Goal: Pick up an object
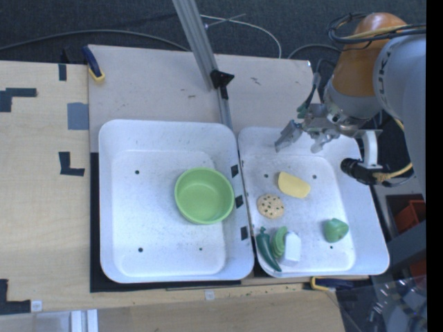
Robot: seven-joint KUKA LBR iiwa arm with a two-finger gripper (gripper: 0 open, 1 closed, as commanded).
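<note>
In the right bin (360,206) lie a yellow wedge-shaped piece (294,185), a round cookie (270,206), a small green lump (336,230), and a cluster of green and white items (277,246) at the near left corner. A green bowl (203,196) sits in the left bin (131,206). My gripper (303,140) hangs over the far part of the right bin, above and behind the yellow piece. Its two fingers are spread apart with nothing between them.
A slanted metal pole (197,37) stands at the far rim between the bins. Cables (242,26) run across the dark floor behind the bench. The arm's black hose (363,168) hangs beside the right bin's far right edge.
</note>
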